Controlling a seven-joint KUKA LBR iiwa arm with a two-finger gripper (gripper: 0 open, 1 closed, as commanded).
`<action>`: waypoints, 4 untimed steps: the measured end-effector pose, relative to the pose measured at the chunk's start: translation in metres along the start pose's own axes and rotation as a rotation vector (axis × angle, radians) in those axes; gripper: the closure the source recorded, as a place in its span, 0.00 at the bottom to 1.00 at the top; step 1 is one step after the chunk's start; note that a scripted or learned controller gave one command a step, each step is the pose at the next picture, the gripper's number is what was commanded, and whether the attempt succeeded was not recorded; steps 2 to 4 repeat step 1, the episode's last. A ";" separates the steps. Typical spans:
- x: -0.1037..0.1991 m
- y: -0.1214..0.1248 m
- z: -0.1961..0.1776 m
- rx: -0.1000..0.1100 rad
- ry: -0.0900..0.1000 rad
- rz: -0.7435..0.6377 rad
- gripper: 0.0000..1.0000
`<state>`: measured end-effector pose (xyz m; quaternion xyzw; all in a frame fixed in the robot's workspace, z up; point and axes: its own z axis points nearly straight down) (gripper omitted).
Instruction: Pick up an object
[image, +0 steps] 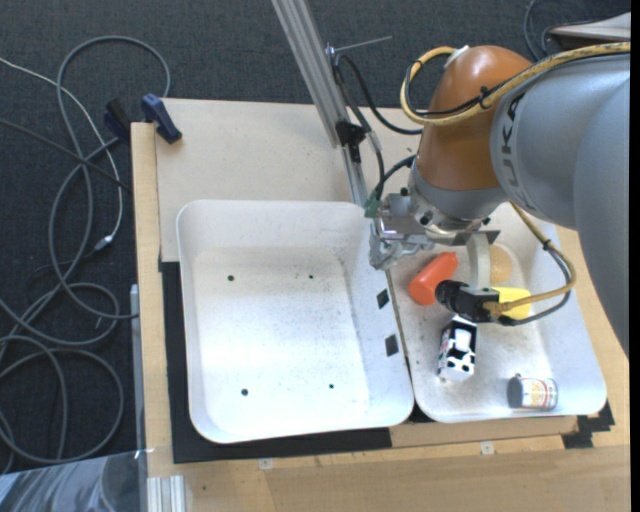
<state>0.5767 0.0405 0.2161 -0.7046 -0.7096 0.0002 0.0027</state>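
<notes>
The arm (560, 110) hangs over the right bin (575, 350). Its gripper (432, 258) has its fingers (383, 247) spread wide and clamps nothing. An orange block (430, 278) lies between the fingertips. Just below them lies a black-and-white carton (458, 350), its print unreadable. Farther down and right is a small can (531, 392) with a blurred label.

You have one readable marking: dark lettering on the grey arm (505, 150), upper right of the frame, where only "UK" shows. The label on the small can (531, 392), lower right, is too small to read.
</notes>
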 end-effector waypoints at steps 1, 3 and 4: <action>0.049 -0.008 -0.016 -0.006 0.000 -0.001 1.00; 0.049 -0.008 -0.016 -0.006 0.000 -0.001 1.00; 0.049 -0.008 -0.016 -0.006 0.000 -0.001 1.00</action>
